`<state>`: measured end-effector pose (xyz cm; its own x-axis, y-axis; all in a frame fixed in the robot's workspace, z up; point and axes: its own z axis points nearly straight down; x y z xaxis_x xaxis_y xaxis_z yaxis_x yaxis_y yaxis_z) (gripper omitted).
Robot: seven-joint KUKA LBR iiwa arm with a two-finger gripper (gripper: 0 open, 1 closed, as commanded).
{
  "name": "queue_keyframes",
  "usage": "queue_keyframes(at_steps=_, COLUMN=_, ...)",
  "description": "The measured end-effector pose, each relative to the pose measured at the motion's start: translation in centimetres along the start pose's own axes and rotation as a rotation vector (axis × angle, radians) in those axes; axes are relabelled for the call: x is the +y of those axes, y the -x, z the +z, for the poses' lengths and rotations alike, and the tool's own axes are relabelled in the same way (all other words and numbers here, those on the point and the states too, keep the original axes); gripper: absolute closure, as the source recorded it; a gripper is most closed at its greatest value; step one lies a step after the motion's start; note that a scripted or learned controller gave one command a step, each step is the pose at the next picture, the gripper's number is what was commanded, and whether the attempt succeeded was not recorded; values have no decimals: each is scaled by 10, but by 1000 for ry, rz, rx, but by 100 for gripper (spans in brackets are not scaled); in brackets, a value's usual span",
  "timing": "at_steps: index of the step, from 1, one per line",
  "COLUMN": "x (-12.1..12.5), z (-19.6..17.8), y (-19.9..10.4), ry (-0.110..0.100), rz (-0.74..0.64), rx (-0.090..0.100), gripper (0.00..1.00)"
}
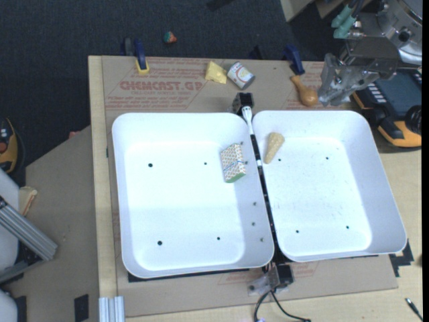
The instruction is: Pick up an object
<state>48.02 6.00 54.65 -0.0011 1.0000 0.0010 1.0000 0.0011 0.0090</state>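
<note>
Gripper (333, 92): above the bench's far right corner; finger state cannot be told. Cone-shaped tan object (273, 146): right bin (375, 180), left of and nearer than the gripper, long axis near-upright, tip toward the viewer. Patterned box (233, 162): left bin (134, 200), farther left.

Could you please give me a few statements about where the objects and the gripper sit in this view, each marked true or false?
1. A patterned box lies in the left bin, near its right wall. True.
2. A tan cone lies in the left bin. False: it lies in the right bin, near the upper left corner.
3. The gripper hangs over the middle of the right bin. False: it is beyond that bin's far edge, over the board.
4. A yellow wedge lies on the board behind the bins. True.
5. The gripper holds the patterned box. False: the box lies in the left bin, well apart from it.
</note>
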Motion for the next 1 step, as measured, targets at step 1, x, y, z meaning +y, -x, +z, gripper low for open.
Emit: queue_keyframes(at_steps=1, x=0, z=1, y=0, ry=-1, rz=1, rx=0, gripper=0)
